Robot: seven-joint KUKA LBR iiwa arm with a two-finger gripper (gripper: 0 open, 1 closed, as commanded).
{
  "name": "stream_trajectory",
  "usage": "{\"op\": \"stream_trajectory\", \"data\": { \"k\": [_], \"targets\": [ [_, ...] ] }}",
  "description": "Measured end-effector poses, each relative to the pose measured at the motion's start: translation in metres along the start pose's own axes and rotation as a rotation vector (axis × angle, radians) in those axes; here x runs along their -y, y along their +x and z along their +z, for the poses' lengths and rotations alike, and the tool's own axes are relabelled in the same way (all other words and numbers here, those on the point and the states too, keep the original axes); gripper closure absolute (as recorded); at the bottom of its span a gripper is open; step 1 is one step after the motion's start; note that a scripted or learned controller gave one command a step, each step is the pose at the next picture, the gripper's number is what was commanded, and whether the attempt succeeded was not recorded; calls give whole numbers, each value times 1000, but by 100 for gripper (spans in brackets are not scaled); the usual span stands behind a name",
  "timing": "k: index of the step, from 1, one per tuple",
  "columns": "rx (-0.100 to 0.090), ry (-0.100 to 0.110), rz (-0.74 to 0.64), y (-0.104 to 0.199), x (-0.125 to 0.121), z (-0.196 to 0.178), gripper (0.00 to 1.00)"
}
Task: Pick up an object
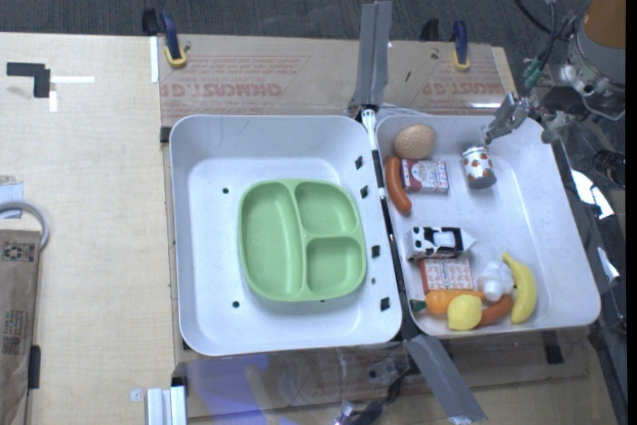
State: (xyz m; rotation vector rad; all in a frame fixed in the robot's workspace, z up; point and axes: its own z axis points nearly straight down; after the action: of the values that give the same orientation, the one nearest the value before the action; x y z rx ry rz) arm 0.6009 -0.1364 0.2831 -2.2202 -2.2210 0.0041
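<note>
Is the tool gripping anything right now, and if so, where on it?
Nothing is held. The tool hangs above the right white bin's far edge, apart from the small white-and-red cup below it.

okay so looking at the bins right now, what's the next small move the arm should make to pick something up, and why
Probably ease the gripper down and slightly left toward the small cup-like item in the right bin. The gripper hovers at that bin's upper right edge with nothing between its jaws, and that item lies nearest, set apart from the carton beside it.

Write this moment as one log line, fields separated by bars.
phase: approach | gripper: above right bin far edge, holding nothing | nearest: small can | left bin: green tray
</note>
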Motion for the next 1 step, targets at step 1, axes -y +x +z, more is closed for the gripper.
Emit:
{"op": "stream_trajectory", "data": {
  "k": [1],
  "targets": [
    [0,-1,-235,-44,-30,114,0]
  ]
}}
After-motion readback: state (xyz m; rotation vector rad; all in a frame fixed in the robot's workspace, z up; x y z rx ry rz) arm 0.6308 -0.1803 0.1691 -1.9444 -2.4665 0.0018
